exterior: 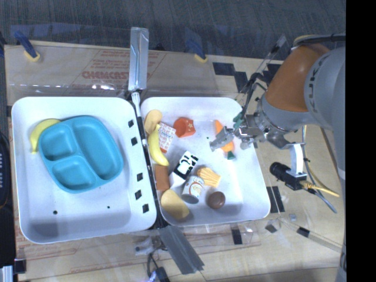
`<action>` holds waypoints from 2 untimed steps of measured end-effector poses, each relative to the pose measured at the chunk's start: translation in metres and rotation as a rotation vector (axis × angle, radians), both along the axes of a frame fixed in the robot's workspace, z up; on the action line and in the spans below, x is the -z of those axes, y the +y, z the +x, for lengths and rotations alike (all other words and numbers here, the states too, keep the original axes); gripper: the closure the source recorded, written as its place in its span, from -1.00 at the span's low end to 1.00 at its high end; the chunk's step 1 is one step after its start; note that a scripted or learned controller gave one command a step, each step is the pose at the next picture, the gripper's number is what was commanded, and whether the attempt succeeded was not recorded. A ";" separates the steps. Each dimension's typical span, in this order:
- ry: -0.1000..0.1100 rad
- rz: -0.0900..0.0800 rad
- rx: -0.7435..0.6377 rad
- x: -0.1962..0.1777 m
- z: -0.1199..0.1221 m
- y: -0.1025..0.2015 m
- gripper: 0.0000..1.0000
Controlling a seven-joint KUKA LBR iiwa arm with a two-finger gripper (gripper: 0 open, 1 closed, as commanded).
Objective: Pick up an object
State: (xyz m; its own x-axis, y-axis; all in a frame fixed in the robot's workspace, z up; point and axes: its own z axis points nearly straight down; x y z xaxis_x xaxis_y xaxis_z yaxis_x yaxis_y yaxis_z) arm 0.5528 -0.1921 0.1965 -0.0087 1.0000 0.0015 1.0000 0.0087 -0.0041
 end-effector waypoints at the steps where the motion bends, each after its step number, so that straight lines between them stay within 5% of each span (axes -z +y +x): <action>1: 0.004 0.002 -0.091 0.080 -0.054 0.023 -1.00; 2: -0.001 0.000 -0.075 0.070 -0.076 0.040 -1.00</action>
